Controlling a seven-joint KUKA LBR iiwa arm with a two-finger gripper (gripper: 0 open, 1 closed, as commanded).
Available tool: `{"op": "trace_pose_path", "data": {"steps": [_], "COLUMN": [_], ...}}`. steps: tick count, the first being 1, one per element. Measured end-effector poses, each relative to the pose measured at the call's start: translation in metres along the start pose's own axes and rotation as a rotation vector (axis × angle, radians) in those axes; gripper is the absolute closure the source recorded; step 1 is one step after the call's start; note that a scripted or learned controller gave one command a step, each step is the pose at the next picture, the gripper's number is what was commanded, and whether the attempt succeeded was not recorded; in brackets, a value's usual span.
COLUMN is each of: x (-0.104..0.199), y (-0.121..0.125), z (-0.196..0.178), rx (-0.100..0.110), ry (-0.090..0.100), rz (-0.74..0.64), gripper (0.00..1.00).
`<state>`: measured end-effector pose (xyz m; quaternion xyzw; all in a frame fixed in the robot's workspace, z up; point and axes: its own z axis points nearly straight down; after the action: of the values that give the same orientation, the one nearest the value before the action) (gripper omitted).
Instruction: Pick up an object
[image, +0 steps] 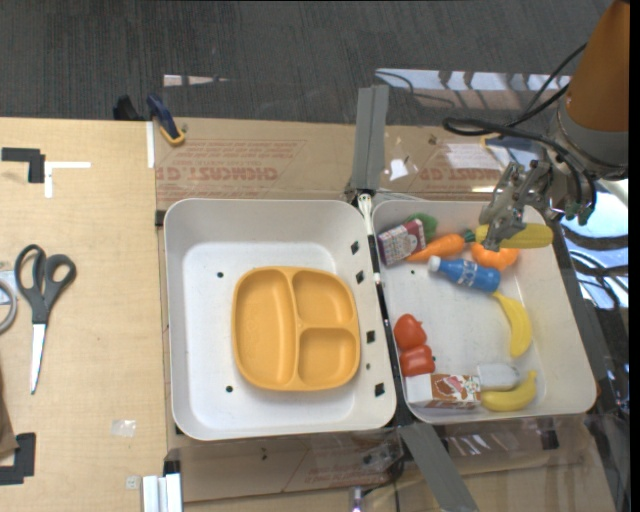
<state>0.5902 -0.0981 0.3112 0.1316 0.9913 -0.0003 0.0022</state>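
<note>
Bananas: three (515, 323) in right bin (560, 385); hand (500, 222) grip state unclear.

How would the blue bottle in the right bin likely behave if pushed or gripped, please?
The blue bottle lies on its side and looks round, so it would probably roll when nudged. It appears smooth plastic, likely light and somewhat slippery. The carrot close beside it may shift too.

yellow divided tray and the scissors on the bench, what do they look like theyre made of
Yellow divided tray: likely moulded plastic, matte, with an even colour and soft rounded ridges. Scissors: blades look like bare grey metal, handles dark, probably plastic; too small to be sure.
</note>
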Motion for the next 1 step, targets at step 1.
{"op": "trace_pose_path", "data": {"steps": [1], "x": [0.013], "y": [-0.0546], "z": [0.1705], "rx": [0.0], "ry": [0.002], "rz": [-0.054], "gripper": [1.0]}}
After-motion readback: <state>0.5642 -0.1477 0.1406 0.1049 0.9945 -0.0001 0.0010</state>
